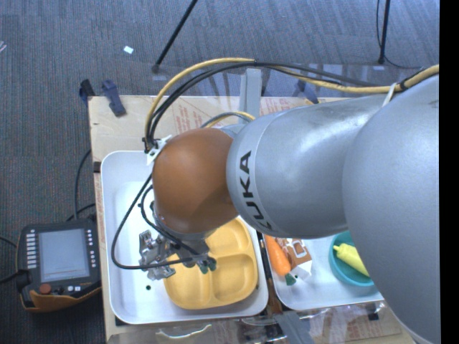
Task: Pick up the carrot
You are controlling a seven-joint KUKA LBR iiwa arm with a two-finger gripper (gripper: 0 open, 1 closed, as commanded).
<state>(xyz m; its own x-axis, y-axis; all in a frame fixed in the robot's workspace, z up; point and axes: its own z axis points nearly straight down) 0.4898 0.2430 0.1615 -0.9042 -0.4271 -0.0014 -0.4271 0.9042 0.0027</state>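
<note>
Carrot (278, 257): lies in the right bin (323, 292), at its left edge, beside a small carton (297, 253).
End effector (159, 260): over the left bin (118, 192), next to a yellow divided tray (226, 271); well apart from carrot.
Grip state: cannot tell.
Right bin also: blue bowl (344, 272) with yellow item (349, 255).

The gripper (161, 258) hangs over the left bin (115, 192), just beside the yellow divided tray (233, 264) at that bin's front right corner. The carrot (278, 258) lies along the right bin's left edge, seemingly against a small carton (298, 253).
</note>
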